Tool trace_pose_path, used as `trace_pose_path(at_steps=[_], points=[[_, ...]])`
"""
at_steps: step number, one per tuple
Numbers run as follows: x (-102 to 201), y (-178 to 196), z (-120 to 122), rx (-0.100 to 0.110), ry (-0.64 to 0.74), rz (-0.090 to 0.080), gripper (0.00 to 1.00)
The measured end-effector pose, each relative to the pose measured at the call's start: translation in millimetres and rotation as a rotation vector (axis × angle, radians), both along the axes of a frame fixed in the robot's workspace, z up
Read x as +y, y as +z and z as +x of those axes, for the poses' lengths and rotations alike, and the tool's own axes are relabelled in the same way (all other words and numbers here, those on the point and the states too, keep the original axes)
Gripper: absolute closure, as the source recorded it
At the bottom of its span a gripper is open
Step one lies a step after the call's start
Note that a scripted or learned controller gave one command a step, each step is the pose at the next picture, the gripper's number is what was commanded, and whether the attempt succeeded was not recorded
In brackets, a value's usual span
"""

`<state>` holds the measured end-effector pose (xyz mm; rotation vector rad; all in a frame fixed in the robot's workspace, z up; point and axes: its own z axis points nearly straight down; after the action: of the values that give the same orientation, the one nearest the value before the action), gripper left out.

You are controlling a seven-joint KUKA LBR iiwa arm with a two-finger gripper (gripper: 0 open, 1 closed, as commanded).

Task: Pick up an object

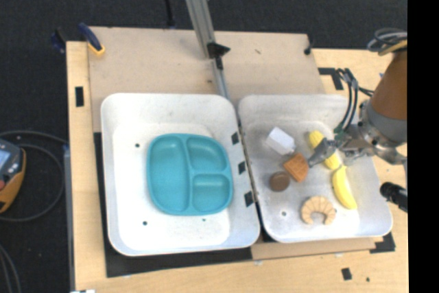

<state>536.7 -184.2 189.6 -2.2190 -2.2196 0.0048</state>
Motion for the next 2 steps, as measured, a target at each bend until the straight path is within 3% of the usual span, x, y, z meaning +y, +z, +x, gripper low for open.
trace_pose_path(at_steps=[1,2], points=[[9.5,-56.1,1.2,0.000,-0.002,0.001,0.00],[8.4,-89.3,1.9,-0.006,-0.003,-0.002,0.00]])
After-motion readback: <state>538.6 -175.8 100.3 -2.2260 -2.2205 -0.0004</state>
